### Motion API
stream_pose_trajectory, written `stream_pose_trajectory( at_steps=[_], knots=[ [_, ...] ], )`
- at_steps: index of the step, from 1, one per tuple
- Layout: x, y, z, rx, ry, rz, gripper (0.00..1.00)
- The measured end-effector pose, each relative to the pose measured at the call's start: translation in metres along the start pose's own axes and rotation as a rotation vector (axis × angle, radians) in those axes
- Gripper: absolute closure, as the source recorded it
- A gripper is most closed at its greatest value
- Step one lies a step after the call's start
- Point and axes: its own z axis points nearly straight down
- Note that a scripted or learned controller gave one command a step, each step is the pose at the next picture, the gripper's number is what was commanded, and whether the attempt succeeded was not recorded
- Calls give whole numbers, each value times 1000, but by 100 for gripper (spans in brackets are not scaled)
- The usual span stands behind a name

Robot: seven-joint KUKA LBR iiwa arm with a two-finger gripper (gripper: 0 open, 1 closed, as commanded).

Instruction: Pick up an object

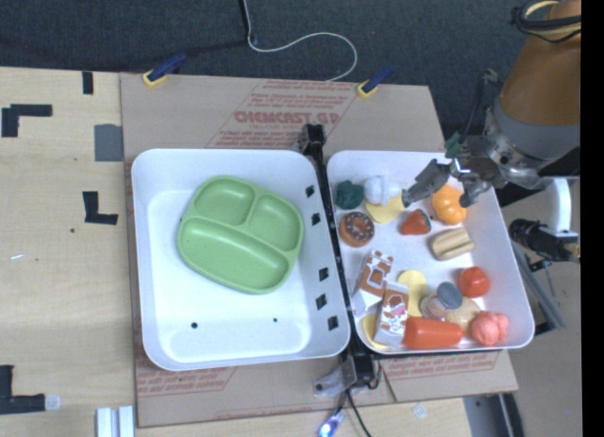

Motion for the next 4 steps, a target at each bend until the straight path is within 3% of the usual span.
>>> stream_pose_trajectory(
  at_steps=[1,2,3,4],
  knots=[
    [16,-22,177,15,3,1,0],
    [17,-70,191,-19,-1,5,0],
    [19,-70,181,-14,2,1,100],
    [93,19,36,-19,1,-11,100]
  ],
)
